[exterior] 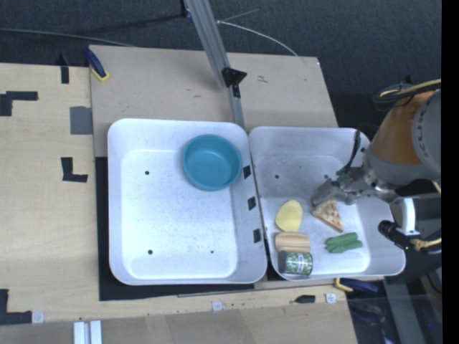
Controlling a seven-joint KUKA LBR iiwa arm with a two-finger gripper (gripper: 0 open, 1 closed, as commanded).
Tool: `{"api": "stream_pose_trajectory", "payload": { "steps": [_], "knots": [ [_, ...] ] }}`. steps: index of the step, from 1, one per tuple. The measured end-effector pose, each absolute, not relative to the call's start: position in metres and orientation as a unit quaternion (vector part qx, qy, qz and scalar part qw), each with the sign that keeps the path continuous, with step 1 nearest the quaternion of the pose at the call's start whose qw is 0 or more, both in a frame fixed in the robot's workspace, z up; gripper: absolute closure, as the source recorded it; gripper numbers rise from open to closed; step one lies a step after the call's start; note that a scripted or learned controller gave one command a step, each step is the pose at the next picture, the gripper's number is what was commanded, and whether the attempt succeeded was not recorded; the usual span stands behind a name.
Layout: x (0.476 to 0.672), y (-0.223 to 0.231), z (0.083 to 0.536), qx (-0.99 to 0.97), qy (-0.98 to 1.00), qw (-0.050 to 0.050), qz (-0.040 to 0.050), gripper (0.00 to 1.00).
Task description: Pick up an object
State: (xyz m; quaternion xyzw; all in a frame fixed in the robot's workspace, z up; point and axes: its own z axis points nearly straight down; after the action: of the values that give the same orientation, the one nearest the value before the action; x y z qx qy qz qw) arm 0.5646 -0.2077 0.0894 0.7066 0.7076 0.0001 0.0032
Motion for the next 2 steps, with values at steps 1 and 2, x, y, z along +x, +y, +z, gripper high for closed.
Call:
{"api": "stream_pose_trajectory", "payload": {
  "steps": [1, 2],
  "knots": [
    [0.564, -0.208, 0.101, 0.706, 0.708, 0.004, -0.0003, 1.0],
    [0.563, -0.206, 0.143, 0.707, 0.708, 0.0, 0.0002, 1.0]
  ]
}}
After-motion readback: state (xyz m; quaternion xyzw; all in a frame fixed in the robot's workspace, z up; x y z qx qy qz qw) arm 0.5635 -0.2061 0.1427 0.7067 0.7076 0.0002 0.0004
